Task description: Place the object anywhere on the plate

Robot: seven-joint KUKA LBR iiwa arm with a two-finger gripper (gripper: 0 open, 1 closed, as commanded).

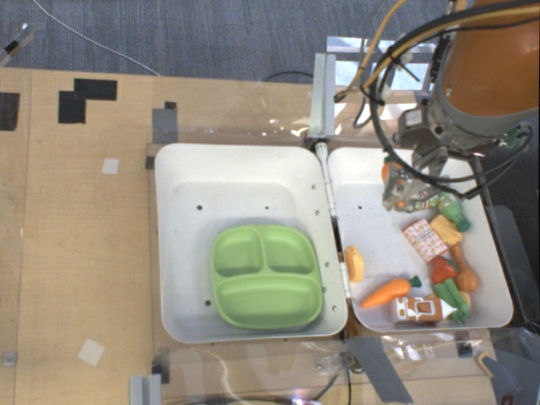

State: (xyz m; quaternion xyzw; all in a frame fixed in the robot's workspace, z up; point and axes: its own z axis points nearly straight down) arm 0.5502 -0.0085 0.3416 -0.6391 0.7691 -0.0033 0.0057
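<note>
Two white bins [245, 163] on a wooden bench [76, 251], black squares [84, 98] at its far-left corner.

There's the arm [494, 53], a fat rounded orange band up top and a grey ring beneath it. Black and yellow cables [396, 24] loop out from its side in big arcs, and below hangs a dark grey metal wrist block [422, 142].

Single fixed camera, mounted above the surface [76, 251], angled down at a slant. Both white bins [245, 163] are framed at mid distance, grey carpet behind them. The arm [489, 57] is seen entering right of the bins, close to the lens.
</note>
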